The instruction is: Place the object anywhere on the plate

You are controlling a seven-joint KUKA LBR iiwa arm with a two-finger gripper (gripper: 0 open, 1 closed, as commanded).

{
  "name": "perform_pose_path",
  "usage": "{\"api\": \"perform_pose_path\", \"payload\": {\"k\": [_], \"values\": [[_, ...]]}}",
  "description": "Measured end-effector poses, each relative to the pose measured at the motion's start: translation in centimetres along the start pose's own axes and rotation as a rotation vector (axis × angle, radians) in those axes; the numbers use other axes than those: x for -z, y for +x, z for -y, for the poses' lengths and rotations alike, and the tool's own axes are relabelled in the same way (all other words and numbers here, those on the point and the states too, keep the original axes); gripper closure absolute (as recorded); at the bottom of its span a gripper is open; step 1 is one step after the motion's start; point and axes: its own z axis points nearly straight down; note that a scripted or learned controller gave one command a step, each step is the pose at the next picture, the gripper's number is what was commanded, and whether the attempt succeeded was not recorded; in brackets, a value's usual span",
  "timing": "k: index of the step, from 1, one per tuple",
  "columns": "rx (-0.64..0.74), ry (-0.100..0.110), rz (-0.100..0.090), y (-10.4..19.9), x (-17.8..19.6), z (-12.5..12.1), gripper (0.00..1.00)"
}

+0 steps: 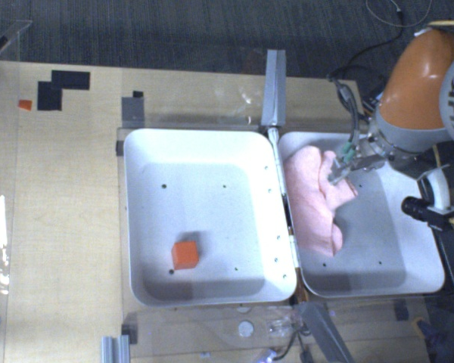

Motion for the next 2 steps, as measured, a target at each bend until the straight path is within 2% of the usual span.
{"api": "perform_pose_path", "payload": {"k": [1,2], "values": [[0.403,0.002,-0.002,5.3,-0.9,-1.1,1.0],[0.806,-0.003,0.0,10.5,0.5,-2.2,1.0]]}}
